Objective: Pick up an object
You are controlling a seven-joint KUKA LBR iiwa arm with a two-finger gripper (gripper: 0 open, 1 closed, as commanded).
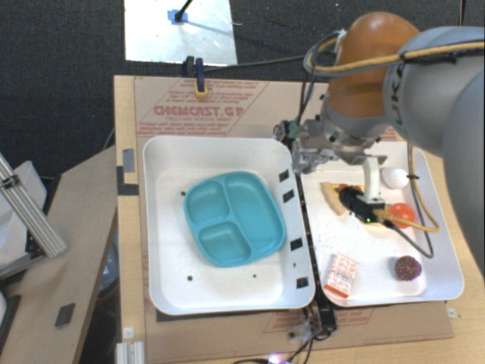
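The end effector [301,156] hangs over the right bin's [375,279] far corner, at the edge shared with the left bin [170,271]; open or closed, I cannot tell. A tan wedge [331,196] lies near it. A red-and-white packet [341,274] and a maroon ball [408,268] sit by the near rim, bare floor between them

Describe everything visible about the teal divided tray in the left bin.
The teal tray is a shallow rounded rectangle, seemingly moulded plastic, with raised ridges splitting it into three compartments: two smaller ones and a longer one. It lies flat, right side up, turned askew to the walls, about the middle of the left bin. It rests on the bin floor; nothing else touches it.
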